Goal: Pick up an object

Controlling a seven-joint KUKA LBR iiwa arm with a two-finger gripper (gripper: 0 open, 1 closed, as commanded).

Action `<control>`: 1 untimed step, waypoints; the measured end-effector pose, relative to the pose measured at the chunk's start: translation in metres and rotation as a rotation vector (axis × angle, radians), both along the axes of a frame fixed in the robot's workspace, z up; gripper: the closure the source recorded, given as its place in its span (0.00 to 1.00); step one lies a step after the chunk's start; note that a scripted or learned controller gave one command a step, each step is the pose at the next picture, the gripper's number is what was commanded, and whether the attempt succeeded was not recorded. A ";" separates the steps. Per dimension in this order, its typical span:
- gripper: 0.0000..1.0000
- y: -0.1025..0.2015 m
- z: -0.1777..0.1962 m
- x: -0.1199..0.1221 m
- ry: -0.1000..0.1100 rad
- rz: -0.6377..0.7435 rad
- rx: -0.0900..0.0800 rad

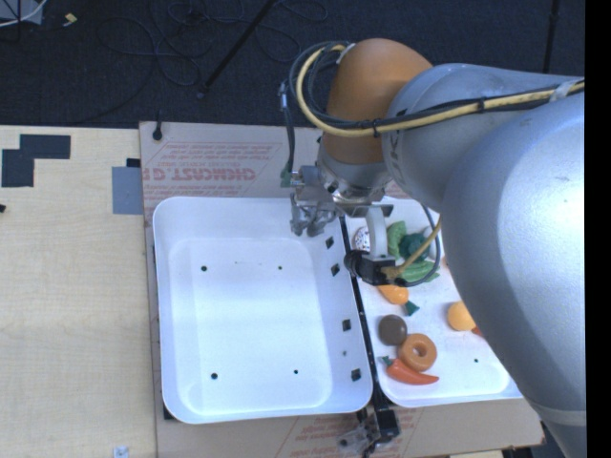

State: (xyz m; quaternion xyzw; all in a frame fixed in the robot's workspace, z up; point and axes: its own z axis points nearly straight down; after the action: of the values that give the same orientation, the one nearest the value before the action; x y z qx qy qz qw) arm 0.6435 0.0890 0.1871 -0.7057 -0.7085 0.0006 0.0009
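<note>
Gripper [311,216] poised low over the far rim of the left bin [239,322], at the corner next to the divider between the bins; whether spread or pressed together cannot be told from this angle, and nothing seen pinched in it. Grey arm [496,189] with orange band [372,79] reaching in from the right, covering the far and right parts of the right bin [477,365]. Candidate objects all in the right bin, beside and nearer than the gripper: green toy [412,248] just right of the wrist, orange wedge [393,294] below it, brown round piece [391,329], orange ring [418,351] touching a red-orange carrot-like piece [412,377] at the near edge, orange ball [460,316] partly under the arm. Wide stretch of white floor showing in the left bin, marked by a few small dark dots. Bins touching along a dark divider. Cardboard sheet [210,165] with red lettering under both bins, on a pale wooden bench [67,303] with dark grey patches [125,189]. Dark floor [143,46] with cables beyond the bench.
</note>
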 end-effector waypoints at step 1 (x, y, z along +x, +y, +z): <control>0.00 -0.002 0.000 0.000 0.001 -0.001 -0.001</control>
State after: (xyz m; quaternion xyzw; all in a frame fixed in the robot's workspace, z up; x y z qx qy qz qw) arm 0.6434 0.0872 0.1870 -0.7062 -0.7080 0.0013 0.0008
